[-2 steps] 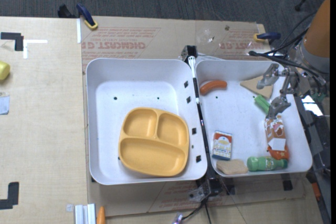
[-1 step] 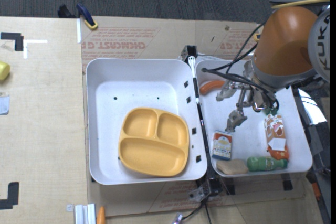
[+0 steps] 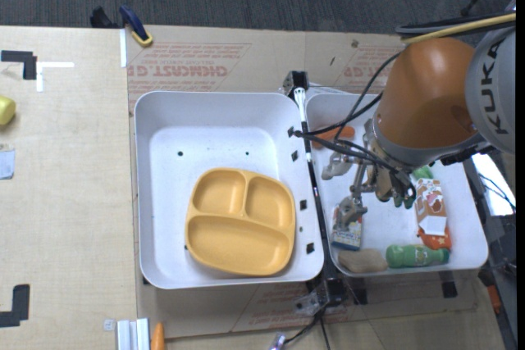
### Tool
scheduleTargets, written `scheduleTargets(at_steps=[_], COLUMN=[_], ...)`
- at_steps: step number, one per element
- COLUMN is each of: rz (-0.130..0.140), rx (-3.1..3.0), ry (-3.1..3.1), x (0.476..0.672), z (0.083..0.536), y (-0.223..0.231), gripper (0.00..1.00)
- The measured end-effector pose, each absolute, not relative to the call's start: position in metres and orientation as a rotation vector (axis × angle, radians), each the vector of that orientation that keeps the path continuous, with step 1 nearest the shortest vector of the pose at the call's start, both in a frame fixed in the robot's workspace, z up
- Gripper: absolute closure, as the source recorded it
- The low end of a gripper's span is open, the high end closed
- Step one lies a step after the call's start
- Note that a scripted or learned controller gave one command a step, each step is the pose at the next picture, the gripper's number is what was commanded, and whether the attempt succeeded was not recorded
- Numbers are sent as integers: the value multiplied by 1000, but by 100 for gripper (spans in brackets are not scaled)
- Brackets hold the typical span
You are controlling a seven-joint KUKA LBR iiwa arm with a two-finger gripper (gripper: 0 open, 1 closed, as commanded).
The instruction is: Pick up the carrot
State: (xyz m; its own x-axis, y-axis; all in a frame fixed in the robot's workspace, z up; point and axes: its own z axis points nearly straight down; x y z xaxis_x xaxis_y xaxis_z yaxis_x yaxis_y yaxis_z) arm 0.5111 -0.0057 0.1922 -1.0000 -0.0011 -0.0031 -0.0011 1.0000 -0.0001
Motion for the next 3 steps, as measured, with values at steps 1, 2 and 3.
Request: scheduleTargets(at_steps=[1, 2, 3], rz=[1, 0, 7], rx=[146, 315, 124], ry=[3135, 3122, 3117], x=[499, 521, 508], z=[192, 201, 107], y=[50, 103, 125], gripper=[0, 0, 0])
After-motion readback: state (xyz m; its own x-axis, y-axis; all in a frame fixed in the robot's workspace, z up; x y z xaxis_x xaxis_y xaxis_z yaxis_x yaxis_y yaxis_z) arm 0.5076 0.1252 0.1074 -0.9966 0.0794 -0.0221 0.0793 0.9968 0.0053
